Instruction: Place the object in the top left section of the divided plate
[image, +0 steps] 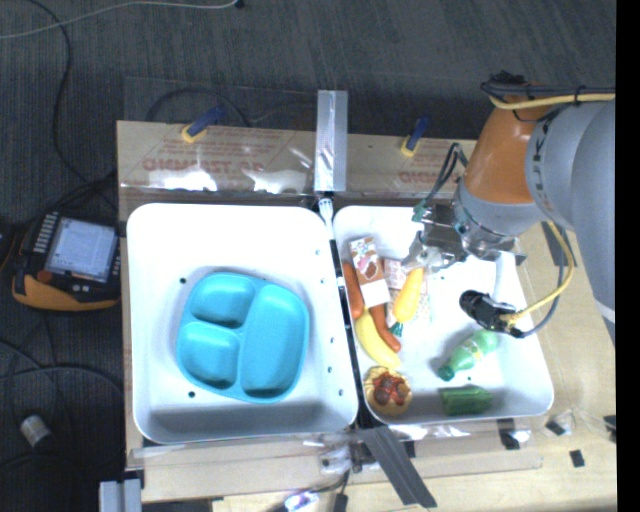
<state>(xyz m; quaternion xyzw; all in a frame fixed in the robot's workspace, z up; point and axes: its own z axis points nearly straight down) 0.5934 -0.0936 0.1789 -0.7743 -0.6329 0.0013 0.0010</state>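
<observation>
Two bins: left (150, 240) holds a blue divided plate (243, 335); right (530, 370) holds toy food (378, 335); claw (432, 250) grip unreadable.

No legible text anywhere. The clear sheet (240, 160) along the bench's far edge carries faint reddish print, too blurred to read. The small packet (365, 262) in the right bin (530, 390) shows printed packaging, unreadable, and the handheld device's screen (82, 248) left of the bench glows without readable characters.
</observation>
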